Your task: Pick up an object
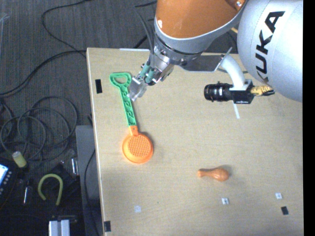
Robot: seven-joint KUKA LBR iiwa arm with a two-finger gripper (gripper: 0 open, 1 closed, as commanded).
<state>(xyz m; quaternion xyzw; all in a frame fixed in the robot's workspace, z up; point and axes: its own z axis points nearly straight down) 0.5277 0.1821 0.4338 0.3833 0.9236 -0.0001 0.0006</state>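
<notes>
1. We see the tool [137,88] at the far left of the bench [197,136], tip right against the upper handle of the green-and-orange strainer [131,127]. Touching or just beside it: can't tell from this angle.
2. Tool state: we can't tell whether it is open or closed, and nothing is visibly gripped.
3. Strainer lies flat, green loop end far, orange mesh head near, running roughly parallel to the bench's left edge.
4. To do this step well, in our view: straddle the thin green handle across its width, not along it, go low enough to get under its top surface, close, then lift straight up. The heavy head may swing the part, so a grip nearer the mesh end would balance better.
5. Edges: the strainer sits near the left edge, with cables [39,127] on the floor beyond. A sideways nudge could push it off, so avoid any leftward drag.
6. Open room: the middle and right of the bench are mostly bare. An orange drumstick-shaped toy [214,173] lies near-centre, a black cylinder [219,91] hangs by the arm [197,14], well apart from the strainer.
</notes>
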